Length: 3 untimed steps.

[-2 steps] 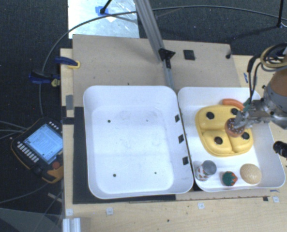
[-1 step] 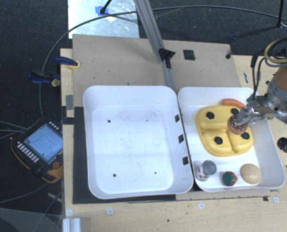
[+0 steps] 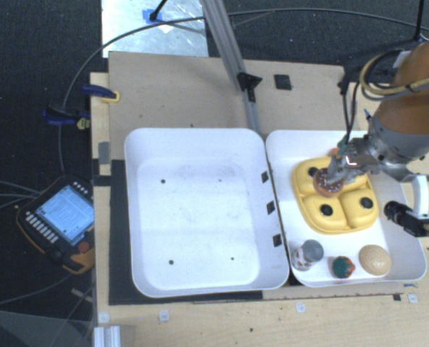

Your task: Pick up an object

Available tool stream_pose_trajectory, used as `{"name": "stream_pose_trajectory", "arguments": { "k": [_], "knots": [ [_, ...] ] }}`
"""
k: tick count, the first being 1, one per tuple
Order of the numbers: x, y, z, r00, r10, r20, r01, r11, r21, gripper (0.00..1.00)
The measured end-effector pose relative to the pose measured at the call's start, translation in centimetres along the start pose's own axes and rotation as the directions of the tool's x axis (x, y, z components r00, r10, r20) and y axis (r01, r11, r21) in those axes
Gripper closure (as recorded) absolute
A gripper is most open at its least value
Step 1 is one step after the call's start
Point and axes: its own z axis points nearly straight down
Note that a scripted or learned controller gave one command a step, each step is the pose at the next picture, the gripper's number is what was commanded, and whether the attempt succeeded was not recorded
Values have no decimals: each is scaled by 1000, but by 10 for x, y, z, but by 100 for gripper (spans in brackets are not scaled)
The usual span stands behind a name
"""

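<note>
Fingertips are the hard part here: the gripper (image 3: 335, 177) is down low over the yellow tray (image 3: 335, 197) in the right bin (image 3: 286, 150), and its tips blur into a small reddish-brown ring-shaped thing (image 3: 324, 186) sitting on the tray's upper left part. Honestly can't tell whether the claw is apart or clamped, or whether it's actually touching that ring. The ring itself is small and fuzzy, maybe a donut-like toy, no more detail than that.

Arm (image 3: 409, 114) comes in from the right edge, grey body with the orange band up top, wrist bent down and angled left toward the tray. Most of the arm is cut off by the frame. A black and white fitting (image 3: 411, 208) sticks out just beside the bin's right wall.

Yellow tray is a rounded block with dark round dimples, lying in the middle of the right bin. Along that bin's near edge sit three small things in a row: a grey and white piece (image 3: 307, 254) near the left corner, a green and red ball (image 3: 343, 266) in the middle, and a tan egg-shaped thing (image 3: 374, 259) toward the right corner.

Left bin (image 3: 149, 266) sits just beside the right one, touching along the shared wall.
</note>
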Motion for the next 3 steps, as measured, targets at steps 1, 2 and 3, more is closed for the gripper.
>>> {"name": "stream_pose_trajectory", "arguments": {
  "k": [1,2,3],
  "knots": [
    [57,-13,5,1000,1,-1,-1,1000,3,100],
    [101,-13,1,1000,1,0,-1,1000,0,100],
    [160,-24,1,1000,0,-1,0,1000,3,100]
  ]
}}
